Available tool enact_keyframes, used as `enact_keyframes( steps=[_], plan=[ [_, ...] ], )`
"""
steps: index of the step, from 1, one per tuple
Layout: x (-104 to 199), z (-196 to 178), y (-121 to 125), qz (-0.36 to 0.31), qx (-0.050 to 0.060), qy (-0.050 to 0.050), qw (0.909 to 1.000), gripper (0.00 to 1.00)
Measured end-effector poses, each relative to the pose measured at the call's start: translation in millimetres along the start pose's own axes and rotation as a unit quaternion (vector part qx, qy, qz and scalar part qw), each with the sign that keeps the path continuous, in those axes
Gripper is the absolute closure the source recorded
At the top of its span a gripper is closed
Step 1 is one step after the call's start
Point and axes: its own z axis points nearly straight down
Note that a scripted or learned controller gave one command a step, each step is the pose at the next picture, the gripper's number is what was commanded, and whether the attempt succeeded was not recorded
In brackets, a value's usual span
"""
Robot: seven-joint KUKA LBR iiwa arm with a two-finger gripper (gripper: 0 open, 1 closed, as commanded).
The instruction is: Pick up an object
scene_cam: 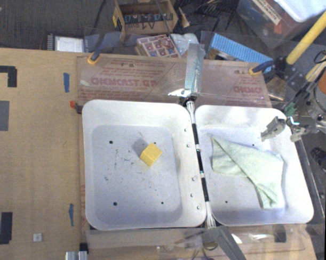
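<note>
My pincer point(281, 127) hovers over the right bin's point(304, 206) far right rim, fingers apart; I should descend squarely onto the pale cloth's point(250, 164) bunched fold

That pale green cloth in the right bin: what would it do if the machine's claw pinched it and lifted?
The pale green cloth lies crumpled with soft folds, so it would probably droop and hang limp. It looks thin, so likely light. It spreads across much of the right bin, so a pinch might lift only one fold while the rest drags along the floor.
</note>
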Motion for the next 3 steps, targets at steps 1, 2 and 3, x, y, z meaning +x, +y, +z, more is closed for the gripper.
enact_keyframes(
  steps=[1,2,3],
  plan=[
    [-4.1,-15.9,-10.0,-0.047,-0.001,-0.001,0.9989,0.00],
    [123.9,52.2,6.1,-0.090,0.000,0.000,0.9959,0.00],
    [70.5,54.8,13.5,-0.219,-0.002,-0.001,0.9758,0.00]
  ],
)
